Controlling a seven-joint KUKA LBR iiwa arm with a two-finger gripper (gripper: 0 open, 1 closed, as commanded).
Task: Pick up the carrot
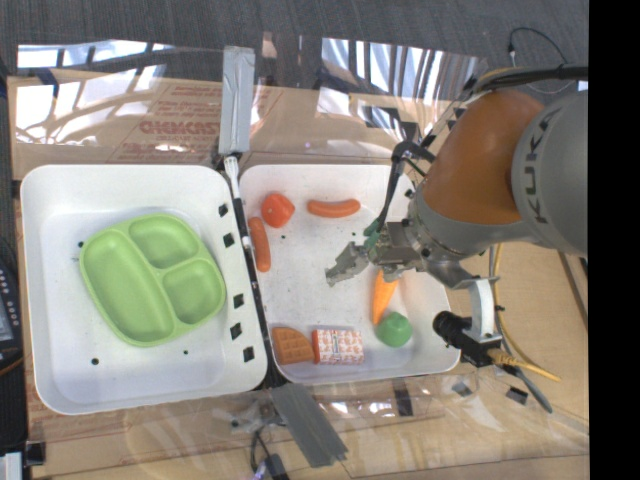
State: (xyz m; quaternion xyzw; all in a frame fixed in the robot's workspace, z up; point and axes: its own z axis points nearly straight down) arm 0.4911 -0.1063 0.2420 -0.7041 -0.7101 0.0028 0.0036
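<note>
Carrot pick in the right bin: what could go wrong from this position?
The end effector sits left of the carrot, not over it, so closing here may miss. The green ball touches the carrot's lower end and could be knocked or grabbed instead. The carrot lies close under the wrist, which may hide it.

We list, right bin [300, 183]: gripper [348, 265] mid-bin; carrot [383, 295] just beside it toward the right edge, lime [394, 329] touching its tip; tomato [277, 209], two sausages, waffle, box. Left bin [60, 193]: green tray [150, 276].
</note>
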